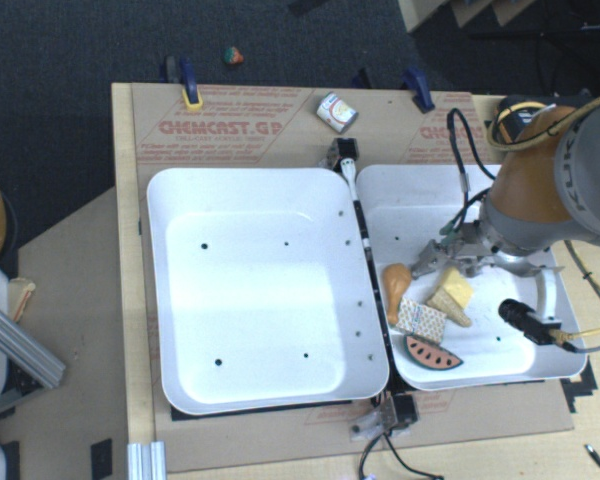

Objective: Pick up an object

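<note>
A pale yellow wedge-shaped block (453, 294) lay in the right bin (400, 203), just beside a speckled flat square (421, 319), a watermelon-slice toy (433, 352) and a smooth orange bread-like piece (395, 285). The pincer (450, 253) hung just above them; its state could not be told. The left bin (180, 193) sat alongside on the cardboard-topped table (130, 268).

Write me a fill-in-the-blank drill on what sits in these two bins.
1. The watermelon slice lies in the ____ bin.
2. The yellow cheese wedge lies just ____ the checkered block in the view.
3. The arm reaches in from the view's ____.
4. The orange toy lies beside the right bin's ____ wall.

Missing: right; above; right; left
</note>
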